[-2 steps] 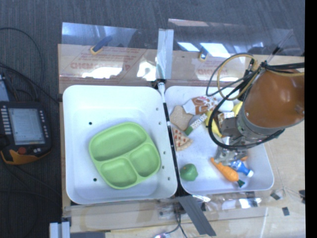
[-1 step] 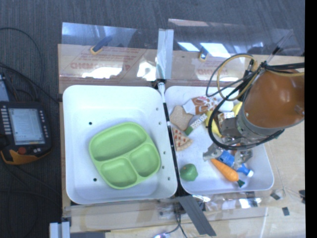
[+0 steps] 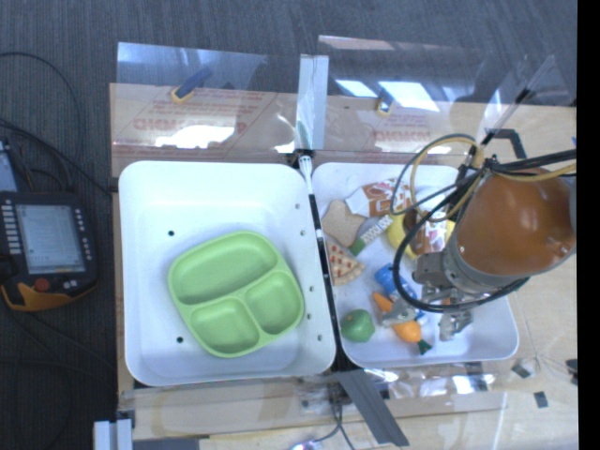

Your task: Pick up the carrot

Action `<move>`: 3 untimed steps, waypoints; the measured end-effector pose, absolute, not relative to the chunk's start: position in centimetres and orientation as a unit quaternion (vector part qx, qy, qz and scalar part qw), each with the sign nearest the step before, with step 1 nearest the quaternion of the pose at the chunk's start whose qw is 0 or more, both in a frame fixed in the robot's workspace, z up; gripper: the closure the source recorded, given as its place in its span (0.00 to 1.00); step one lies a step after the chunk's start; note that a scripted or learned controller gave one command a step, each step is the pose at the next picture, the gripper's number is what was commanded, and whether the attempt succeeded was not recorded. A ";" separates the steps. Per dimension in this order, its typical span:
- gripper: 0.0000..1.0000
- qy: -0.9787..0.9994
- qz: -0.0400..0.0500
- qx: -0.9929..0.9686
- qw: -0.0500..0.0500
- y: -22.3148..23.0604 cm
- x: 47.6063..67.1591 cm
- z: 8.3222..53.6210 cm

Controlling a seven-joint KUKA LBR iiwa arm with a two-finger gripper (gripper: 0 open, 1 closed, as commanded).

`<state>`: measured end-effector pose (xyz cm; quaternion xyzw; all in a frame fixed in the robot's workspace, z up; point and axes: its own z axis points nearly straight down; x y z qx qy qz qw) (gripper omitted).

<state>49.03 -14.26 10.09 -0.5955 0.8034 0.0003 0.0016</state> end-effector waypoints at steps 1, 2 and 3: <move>0.00 0.802 -0.006 -0.597 0.003 -10.7 48.8 9.1; 1.00 0.802 -0.006 -0.597 0.005 -10.4 49.0 10.1; 1.00 0.873 0.000 -0.488 0.002 -7.1 48.5 18.4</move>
